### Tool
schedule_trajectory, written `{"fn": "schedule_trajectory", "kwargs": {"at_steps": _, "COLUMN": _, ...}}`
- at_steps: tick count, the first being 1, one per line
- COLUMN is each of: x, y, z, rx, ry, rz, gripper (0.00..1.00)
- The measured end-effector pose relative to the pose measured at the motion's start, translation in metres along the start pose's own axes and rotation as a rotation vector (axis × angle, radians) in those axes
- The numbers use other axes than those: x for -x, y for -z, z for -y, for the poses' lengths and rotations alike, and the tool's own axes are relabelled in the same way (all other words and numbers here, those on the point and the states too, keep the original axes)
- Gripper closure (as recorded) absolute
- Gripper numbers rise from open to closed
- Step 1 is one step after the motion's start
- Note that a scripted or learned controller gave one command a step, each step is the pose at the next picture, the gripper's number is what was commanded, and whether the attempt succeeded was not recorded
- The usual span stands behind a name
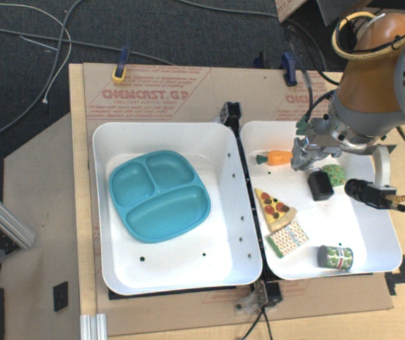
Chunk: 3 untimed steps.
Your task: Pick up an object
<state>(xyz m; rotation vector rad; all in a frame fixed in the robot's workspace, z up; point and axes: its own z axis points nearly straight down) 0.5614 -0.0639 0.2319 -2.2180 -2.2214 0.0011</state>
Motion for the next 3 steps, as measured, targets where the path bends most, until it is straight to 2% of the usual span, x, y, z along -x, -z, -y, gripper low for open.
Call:
{"fn": "schedule_trajectory", "kwargs": {"at_steps": 2, "x": -0.081, "y": -0.005, "z": 0.036, "rx": -0.001, "ry": 0.0, "rz": 0.0, "gripper": 1.0}}
{"fn": "schedule_trajectory", "kwargs": {"at_steps": 3, "x": -0.128, "y": 0.003, "z": 0.04, "rx": 0.002, "ry": 0.002, "rz": 0.0, "gripper": 1.0}}
